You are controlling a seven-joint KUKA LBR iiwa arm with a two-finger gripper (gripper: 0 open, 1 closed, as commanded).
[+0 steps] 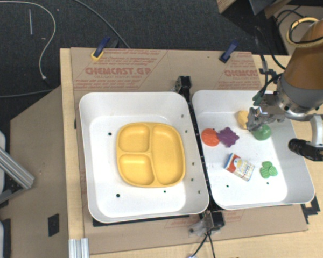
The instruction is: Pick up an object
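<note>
The gripper hangs low in the right bin, between a yellow piece and a green round piece; its grip cannot be told. Nearby lie an orange piece, a purple piece, a small carton and a green cluster. The left bin holds a yellow divided plate. Both sit on cardboard over dark carpet.

A yellow divided plate is seen in the white left bin. In the white right bin lie an orange-red piece, a purple piece, a yellow piece, a green ball, a green cluster and a red, white and blue packet. The table is brown with red lettering.
</note>
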